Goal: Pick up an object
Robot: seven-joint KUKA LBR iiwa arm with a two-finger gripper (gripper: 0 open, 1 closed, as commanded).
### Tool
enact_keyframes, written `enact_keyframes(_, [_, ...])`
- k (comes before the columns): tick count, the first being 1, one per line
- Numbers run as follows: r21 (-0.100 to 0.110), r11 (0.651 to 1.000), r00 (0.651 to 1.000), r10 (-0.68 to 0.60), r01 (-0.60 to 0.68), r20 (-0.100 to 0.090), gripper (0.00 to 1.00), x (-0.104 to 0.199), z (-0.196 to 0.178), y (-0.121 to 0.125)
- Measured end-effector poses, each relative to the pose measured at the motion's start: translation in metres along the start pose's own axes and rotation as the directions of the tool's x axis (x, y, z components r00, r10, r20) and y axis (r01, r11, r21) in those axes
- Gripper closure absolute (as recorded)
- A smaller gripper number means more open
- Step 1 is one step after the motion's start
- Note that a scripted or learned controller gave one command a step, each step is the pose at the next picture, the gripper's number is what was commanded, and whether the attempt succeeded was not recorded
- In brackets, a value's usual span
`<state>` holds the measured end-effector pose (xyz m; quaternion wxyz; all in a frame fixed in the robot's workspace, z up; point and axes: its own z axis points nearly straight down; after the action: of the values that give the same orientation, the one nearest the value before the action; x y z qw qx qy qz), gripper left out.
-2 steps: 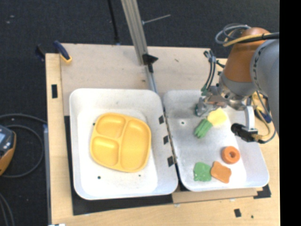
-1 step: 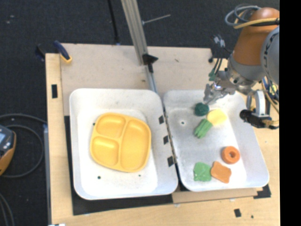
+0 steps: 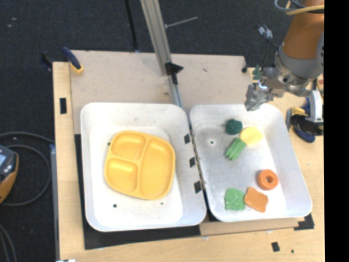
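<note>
Gripper (image 3: 254, 100) hangs over the far rim of the right bin (image 3: 283, 198), above the toys; finger state cannot be told, metal parts blur together. Right bin, matte white plastic with speckled floor, holds small toy pieces: dark green lump (image 3: 234, 126), yellow rounded piece (image 3: 251, 136) touching a ridged green piece (image 3: 234, 148), orange ring (image 3: 267, 179), flat green piece (image 3: 234, 199) beside flat orange piece (image 3: 256, 200). Left bin (image 3: 95, 212) holds a glossy yellow divided tray (image 3: 139, 164), three compartments. Arm's upper part cut off at frame top.
</note>
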<state>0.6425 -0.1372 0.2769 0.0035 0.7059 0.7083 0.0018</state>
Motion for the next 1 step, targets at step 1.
enact_keyframes(1, [0.005, 1.000, 1.000, -0.003, 0.003, -0.003, 1.00, 0.0478, -0.0043, 0.0002])
